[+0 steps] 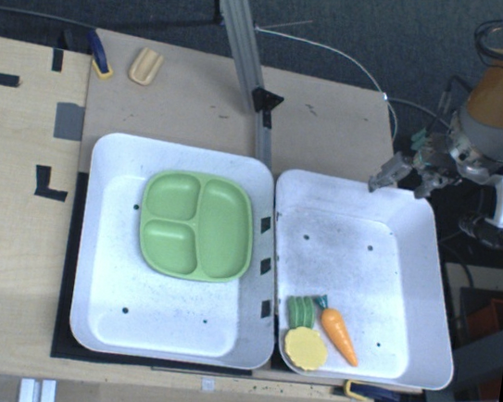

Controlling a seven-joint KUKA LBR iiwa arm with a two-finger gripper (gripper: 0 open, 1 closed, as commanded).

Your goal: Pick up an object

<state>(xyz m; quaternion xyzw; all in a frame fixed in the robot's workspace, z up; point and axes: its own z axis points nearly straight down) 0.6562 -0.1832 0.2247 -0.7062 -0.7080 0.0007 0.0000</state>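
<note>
In the right bin point(415, 231) lie an orange toy carrot point(340, 336), a small green toy point(302, 311) and a yellow round toy point(305, 349), all clustered at the front left corner. A green divided plate point(197, 225) rests in the left bin point(103, 220). My gripper point(403, 175) hovers above the right bin's far right corner, well away from the toys, and nothing shows between its fingers.
A grey metal pole point(243, 40) slants across the bench behind the bins. A tan block point(145, 65) and a blue-yellow clip point(98, 53) lie on the bench at the far left. Cables run along the back right.
</note>
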